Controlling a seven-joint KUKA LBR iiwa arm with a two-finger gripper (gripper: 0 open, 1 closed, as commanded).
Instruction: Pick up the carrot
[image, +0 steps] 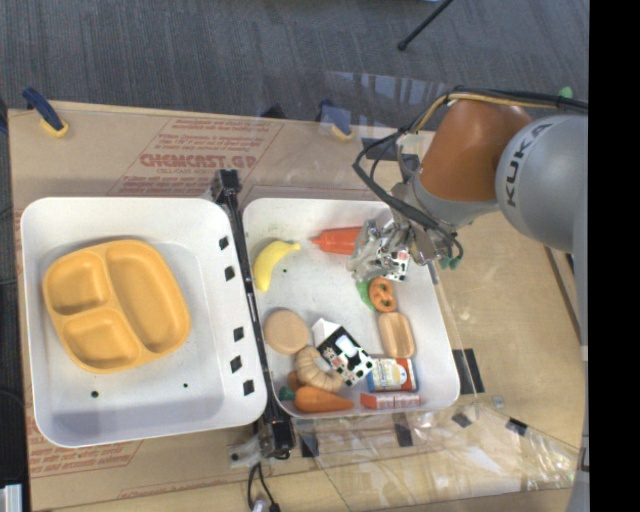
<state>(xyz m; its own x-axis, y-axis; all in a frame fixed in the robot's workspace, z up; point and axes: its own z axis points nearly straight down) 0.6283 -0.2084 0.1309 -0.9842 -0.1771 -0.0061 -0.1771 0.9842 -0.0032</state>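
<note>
An orange-red carrot lies flat at the back of the right bin, its tip pointing left. My gripper hangs low over the bin just right of the carrot's thick end, close to it or touching it; I cannot tell which. The wrist with its orange band covers the bin's back right corner. A second orange carrot-like piece rests against the bin's front wall.
The right bin also holds a banana, a round tan bun, a croissant, a black-and-white block, a hot dog and a small carton. A yellow divided plate sits in the left bin.
</note>
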